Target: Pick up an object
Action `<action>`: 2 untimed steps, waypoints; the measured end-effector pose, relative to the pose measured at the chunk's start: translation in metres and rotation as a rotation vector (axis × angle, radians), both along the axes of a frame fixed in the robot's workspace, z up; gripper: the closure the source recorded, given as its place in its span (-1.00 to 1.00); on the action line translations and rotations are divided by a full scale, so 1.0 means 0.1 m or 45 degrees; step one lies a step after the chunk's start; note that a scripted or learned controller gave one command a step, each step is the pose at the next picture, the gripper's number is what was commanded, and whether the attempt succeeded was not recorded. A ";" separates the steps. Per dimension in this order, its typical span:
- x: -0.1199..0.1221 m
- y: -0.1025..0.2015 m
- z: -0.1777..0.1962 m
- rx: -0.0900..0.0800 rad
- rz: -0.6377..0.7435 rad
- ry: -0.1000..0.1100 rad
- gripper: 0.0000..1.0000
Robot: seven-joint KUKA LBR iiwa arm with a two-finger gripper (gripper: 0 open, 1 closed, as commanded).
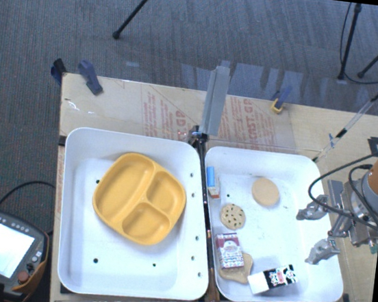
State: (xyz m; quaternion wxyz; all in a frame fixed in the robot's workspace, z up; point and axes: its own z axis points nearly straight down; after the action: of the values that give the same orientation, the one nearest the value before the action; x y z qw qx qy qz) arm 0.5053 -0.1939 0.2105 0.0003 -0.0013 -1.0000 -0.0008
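Bins sit side by side on a cardboard-covered surface [173,110], both shallow and white. The left bin [74,235] holds a yellow divided plate [140,198]. The right bin [297,169] holds a round tan cookie [265,191], a chocolate-chip cookie [233,217], a small blue and orange packet [211,182] by the inner wall, a red and white packet [230,250] lying on a tan piece [244,268], and a black and white carton [273,278] near the front edge. The hand [315,233] hovers over the right bin's right side, its two fingers spread apart with nothing between them, apart from every item.
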 end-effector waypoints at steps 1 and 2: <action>0.80 -0.17 -0.21 -0.001 -0.286 -0.001 -1.00; 1.28 -0.17 -0.05 -0.002 -0.654 -0.004 -1.00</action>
State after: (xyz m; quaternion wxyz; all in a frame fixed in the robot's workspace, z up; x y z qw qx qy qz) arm 0.6331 -0.2110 0.2053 -0.0016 -0.2551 -0.9669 -0.0002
